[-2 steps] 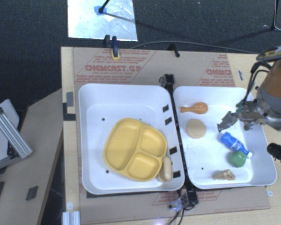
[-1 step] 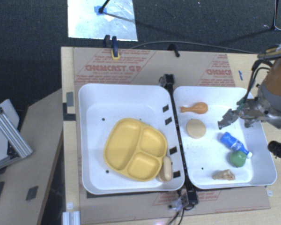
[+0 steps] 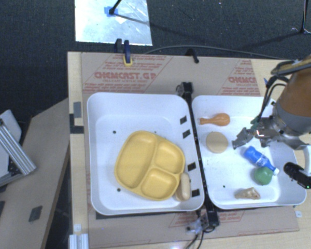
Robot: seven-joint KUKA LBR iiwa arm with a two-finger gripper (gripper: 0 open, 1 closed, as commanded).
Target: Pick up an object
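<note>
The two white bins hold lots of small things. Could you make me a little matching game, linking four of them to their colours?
Things:
1. divided tray
2. bottle
3. ball
4. drumstick-shaped toy

Colours:
A. green
B. orange
C. yellow
D. blue

Pairs: 1-C, 2-D, 3-A, 4-B. The tray lies in the left bin; the other three lie in the right bin.

In the right bin (image 3: 285, 191) lay 5 small objects, well apart from one another. An orange drumstick-shaped piece (image 3: 215, 120) lay flat near the far wall, a round tan disc (image 3: 216, 142) just below it. A blue bottle (image 3: 258, 157) lay on its side, slanted, near a green ball (image 3: 263, 176). A beige lumpy piece (image 3: 248, 193) rested by the near wall.
</note>
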